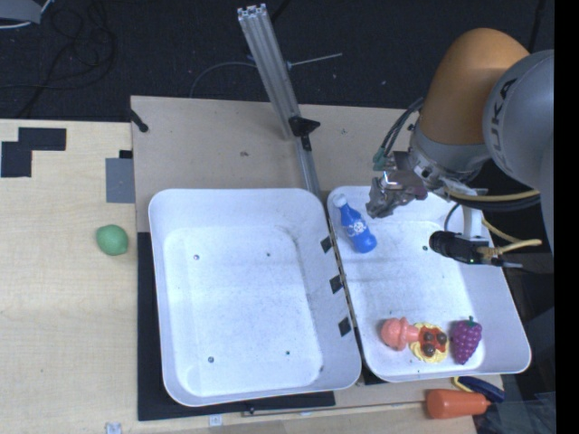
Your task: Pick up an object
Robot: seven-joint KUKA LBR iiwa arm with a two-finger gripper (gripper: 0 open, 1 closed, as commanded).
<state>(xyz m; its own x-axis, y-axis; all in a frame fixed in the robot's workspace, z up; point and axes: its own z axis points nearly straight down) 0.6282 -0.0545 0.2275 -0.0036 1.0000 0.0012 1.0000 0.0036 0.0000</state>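
Right bin's (507, 333) middle lies open between blue bottle (355, 228) and toy cluster (429, 340).

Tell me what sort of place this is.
Probably a robot lab's grasping test bench: a grey arm reaches over two white bins, toy grapes and a small blue bottle lie inside one.

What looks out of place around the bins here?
Two things lie outside the bins: a green ball on the bench left of the left bin, and an orange object below the right bin, beside its front edge.

robot lab, plywood bench (217, 147), loose cables (81, 34), aluminium strut (271, 66)
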